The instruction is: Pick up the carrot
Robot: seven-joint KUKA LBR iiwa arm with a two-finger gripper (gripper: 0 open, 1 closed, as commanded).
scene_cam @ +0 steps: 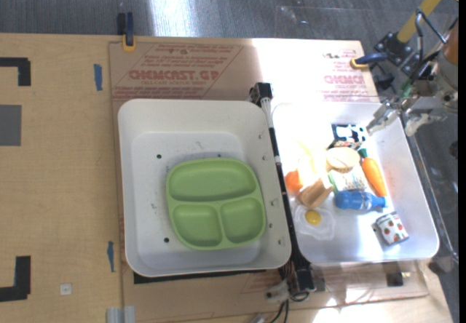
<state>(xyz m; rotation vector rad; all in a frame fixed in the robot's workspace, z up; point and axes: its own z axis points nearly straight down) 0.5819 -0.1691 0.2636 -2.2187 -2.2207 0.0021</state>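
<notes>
**Two bins, carrot loose in the right one**

You have the carrot (pixel 373 175) lying in the right bin (pixel 421 198), toward its right side, tilted with the green top pointing up-left. Just left of it sit a round bun-like piece (pixel 343 161) and a blue bottle (pixel 358 201); a small spotted cup (pixel 391 228) rests nearer the bin's front corner. Your gripper (pixel 393 112) hangs above the bin's far right corner (well apart from the carrot), and whether the jaws are spread or closed you cannot tell. A green divided plate (pixel 215 202) fills the left bin (pixel 138 169) on the tabletop (pixel 58 169).
</notes>
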